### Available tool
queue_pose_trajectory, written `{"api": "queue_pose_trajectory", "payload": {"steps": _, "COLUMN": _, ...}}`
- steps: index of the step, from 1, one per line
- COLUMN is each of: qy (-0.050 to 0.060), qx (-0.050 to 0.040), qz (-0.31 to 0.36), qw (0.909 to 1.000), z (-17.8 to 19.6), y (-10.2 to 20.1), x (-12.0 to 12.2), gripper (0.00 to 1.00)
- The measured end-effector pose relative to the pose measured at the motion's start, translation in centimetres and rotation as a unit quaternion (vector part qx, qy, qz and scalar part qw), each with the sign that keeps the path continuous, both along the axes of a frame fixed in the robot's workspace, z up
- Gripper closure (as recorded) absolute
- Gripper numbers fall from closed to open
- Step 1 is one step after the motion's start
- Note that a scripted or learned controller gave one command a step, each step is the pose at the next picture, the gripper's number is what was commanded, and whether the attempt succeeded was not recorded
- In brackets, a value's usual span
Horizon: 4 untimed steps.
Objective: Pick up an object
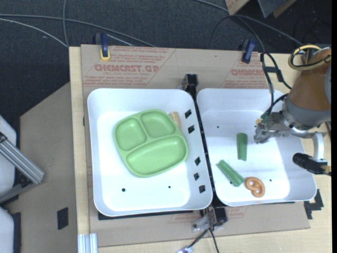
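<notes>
**Overhead: 2 bins, 1 arm at the right-hand bin**

Leftmost on the bench [131, 59], which carries red printed lettering along its far edge, sits the left bin [102, 141], a shallow white tray with rounded corners. A green divided plate [151, 142] lies in it, tilted a little, with 2 small compartments toward the far side and 1 large compartment toward the near side. A small tan item [174, 118] peeks out at the plate's far right edge, touching it; what it is cannot be told. A blue clamp [105, 46] grips the bench's far edge above this bin, and a second blue clamp [247, 49] grips the same edge farther right.

Between the bins runs a dark divider with a row of small black tabs [194, 141].

Next comes the right bin [226, 104], also white. 3 loose things lie in its nearer half. A green cylinder [241, 146] lies roughly in the middle, its length running from the far side to the near side. Near it, toward the near left, a second green stick [230, 172] lies at a slant. Just beside that stick's lower end is an orange pretzel-shaped piece [255, 186].

Farthest right, the arm [310, 88] reaches over the right bin, its orange band above the grey wrist. The gripper [261, 131] hangs close to the green cylinder's far end, slightly to its right. Whether its fingers are apart or together cannot be told, and nothing is seen between them.
</notes>
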<state>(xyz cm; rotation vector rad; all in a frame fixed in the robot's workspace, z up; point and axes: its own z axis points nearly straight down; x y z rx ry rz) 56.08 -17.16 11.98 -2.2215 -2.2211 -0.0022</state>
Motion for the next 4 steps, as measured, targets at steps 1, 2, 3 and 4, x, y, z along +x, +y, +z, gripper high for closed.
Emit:
{"api": "queue_pose_trajectory", "payload": {"steps": 1, "qy": -0.001, "qx": -0.0009, "qz": 0.0, "qw": 1.0, "z": 4.2, "y": 0.0, "x": 0.0, "gripper": 1.0}}
{"api": "queue_pose_trajectory", "payload": {"steps": 2, "qy": -0.003, "qx": -0.0015, "qz": 0.001, "qw": 1.0, "z": 10.6, "y": 0.1, "x": -0.1, "gripper": 1.0}}
{"api": "queue_pose_trajectory", "payload": {"steps": 3, "qy": -0.002, "qx": -0.0011, "qz": 0.001, "qw": 1.0, "z": 15.1, "y": 0.2, "x": 0.7, "gripper": 1.0}}
{"api": "queue_pose_trajectory", "payload": {"steps": 4, "qy": 0.002, "qx": 0.0006, "qz": 0.003, "qw": 1.0, "z": 13.7, "y": 4.8, "x": 1.3, "gripper": 1.0}}
